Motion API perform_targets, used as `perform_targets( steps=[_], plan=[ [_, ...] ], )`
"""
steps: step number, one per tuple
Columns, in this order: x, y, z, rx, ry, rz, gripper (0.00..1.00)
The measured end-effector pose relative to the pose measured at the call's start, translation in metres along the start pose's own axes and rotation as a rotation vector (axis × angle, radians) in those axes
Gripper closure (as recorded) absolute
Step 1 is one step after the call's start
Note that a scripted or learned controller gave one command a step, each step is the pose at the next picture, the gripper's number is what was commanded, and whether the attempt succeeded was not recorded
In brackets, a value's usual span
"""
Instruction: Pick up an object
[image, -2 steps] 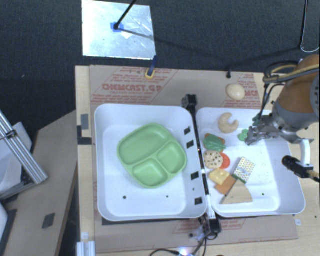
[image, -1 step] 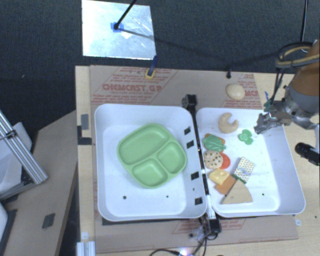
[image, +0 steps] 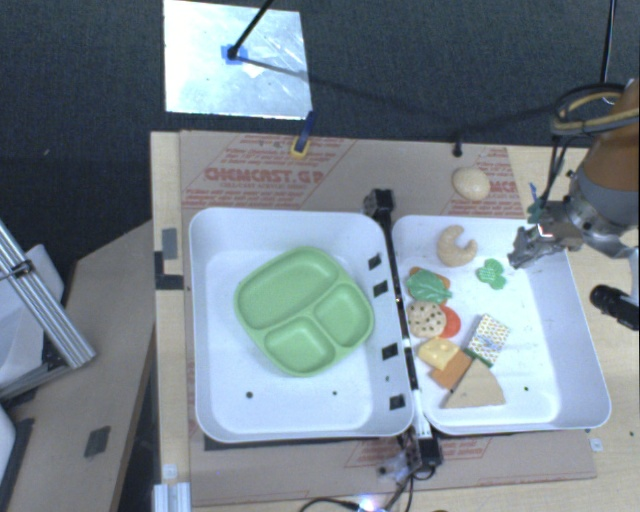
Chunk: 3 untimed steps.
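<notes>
- The left bin (image: 215, 330) held a green divided plate (image: 304, 310), set askew so that its long axis ran from the far left to the near right.
- The right bin (image: 570, 330) held a cluster of toy food along its left side, close to the divider between the bins.
- A croissant (image: 457, 245) lay farthest in that bin, curved, with its open side turned to the far right.
- Below it lay a green leafy piece (image: 428, 284), then a spotted cookie (image: 426, 319) touching a red slice (image: 450, 323).
- A yellow cheese piece (image: 439, 352) and a tan wedge (image: 478, 387) lay nearest; the wedge's point aimed to the far right.
- A small patterned packet (image: 488, 338) lay tilted, its long axis running near left to far right.
- A small green piece (image: 491, 273) lay alone, right of the croissant.
- The gripper (image: 524, 250) hung just right of that green piece at the bin's far right; whether it was open or closed, or held anything, could not be told.
- A pale egg-shaped object (image: 471, 183) sat outside the bins on the cardboard beyond.
</notes>
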<state>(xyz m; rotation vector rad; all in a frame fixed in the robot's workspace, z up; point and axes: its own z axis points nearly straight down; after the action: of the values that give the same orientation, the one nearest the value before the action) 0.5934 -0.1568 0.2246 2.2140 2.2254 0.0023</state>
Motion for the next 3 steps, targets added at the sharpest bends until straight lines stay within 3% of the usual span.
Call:
perform_targets(
  steps=[1,3],
  plan=[
    [0.048,0.006,-0.009,-0.001,0.002,-0.005,1.0],
    [0.154,0.024,0.01,0.001,0.001,-0.003,1.0]
  ],
)
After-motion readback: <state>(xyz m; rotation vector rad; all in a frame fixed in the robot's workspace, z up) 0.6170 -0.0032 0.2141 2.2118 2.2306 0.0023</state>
